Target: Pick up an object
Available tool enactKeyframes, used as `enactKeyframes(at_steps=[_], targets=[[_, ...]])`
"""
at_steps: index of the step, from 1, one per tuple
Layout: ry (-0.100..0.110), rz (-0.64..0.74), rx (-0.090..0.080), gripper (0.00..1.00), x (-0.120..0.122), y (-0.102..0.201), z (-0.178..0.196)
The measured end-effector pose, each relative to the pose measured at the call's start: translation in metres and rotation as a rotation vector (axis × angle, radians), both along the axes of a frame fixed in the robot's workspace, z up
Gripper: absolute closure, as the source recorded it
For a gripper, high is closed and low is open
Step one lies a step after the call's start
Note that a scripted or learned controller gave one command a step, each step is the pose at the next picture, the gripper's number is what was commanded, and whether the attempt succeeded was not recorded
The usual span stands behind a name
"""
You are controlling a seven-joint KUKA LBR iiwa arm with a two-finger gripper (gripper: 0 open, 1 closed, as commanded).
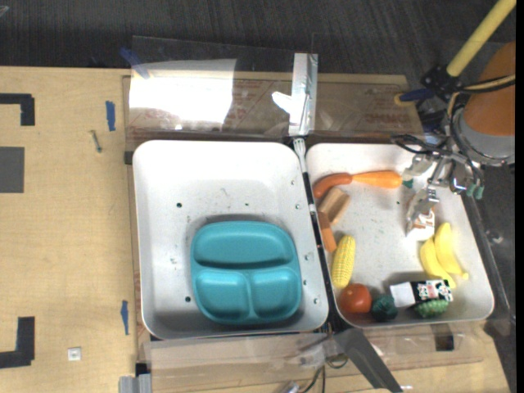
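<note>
Nearest to the camera, the tomato (354,299) lies at the front rim of the right bin (372,219). Beside it lie corn (344,258) and a small carton (422,291); behind it, a carrot (375,179). The gripper (423,217) hangs low over this bin, just beside the bananas (442,252), probably its target. Whether its jaws are released or clenched, I cannot tell. Left of the tomato, a teal tray (244,270) rests in the other bin.

Right bin (483,285) crowded: bananas (442,254), corn (343,259), carrot (378,179); bare floor mid-bin.
</note>
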State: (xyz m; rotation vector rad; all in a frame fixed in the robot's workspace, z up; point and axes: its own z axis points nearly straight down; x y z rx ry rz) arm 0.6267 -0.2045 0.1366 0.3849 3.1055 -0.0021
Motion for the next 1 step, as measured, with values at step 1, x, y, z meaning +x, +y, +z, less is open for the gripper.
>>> enactKeyframes(at_steps=[1], targets=[[-0.012, -0.048, 0.005, 0.00, -0.0251, -0.0134, -0.0411]])
